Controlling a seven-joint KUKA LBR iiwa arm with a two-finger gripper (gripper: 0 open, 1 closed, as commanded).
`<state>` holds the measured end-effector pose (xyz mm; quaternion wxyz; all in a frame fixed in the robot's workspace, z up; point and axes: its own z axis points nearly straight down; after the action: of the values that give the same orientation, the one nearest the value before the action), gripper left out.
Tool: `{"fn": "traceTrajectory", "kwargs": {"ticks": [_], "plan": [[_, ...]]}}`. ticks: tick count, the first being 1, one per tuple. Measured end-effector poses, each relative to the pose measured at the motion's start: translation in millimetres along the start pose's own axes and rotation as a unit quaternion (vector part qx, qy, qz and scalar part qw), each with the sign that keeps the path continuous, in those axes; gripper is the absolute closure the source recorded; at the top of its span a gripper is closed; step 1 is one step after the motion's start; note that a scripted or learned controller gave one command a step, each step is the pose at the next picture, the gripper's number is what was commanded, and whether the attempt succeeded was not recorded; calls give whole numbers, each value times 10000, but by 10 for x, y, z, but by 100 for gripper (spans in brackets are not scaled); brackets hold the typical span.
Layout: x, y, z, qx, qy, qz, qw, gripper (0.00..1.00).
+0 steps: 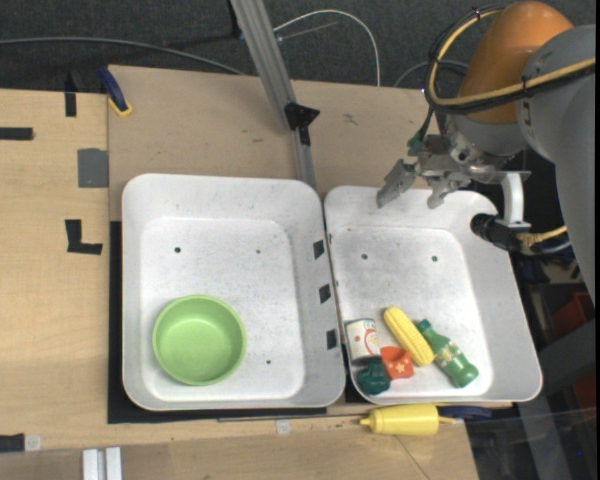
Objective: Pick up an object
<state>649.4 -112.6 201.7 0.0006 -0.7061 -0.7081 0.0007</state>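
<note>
Still approach step: hand point(417, 190) spread wide, holding nothing, over right bin point(500, 298) at its 12 o'clock rim; toys incl. corn cob point(407, 335) at 6 o'clock, so next descend there.

My arm point(570, 88) runs off the right edge. By the corn point(407, 335), the small red toy point(398, 364) and can's label point(360, 340) are too small to read.
</note>
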Motion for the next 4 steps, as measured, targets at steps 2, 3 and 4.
{"fn": "traceTrajectory", "kwargs": {"ticks": [2, 3, 4], "plan": [[29, 4, 438, 17, -5, -2, 10000, 0], [-36, -81, 1013, 26, -4, 8, 10000, 0], [-30, -77, 1126, -6, -9, 3, 10000, 0]]}}
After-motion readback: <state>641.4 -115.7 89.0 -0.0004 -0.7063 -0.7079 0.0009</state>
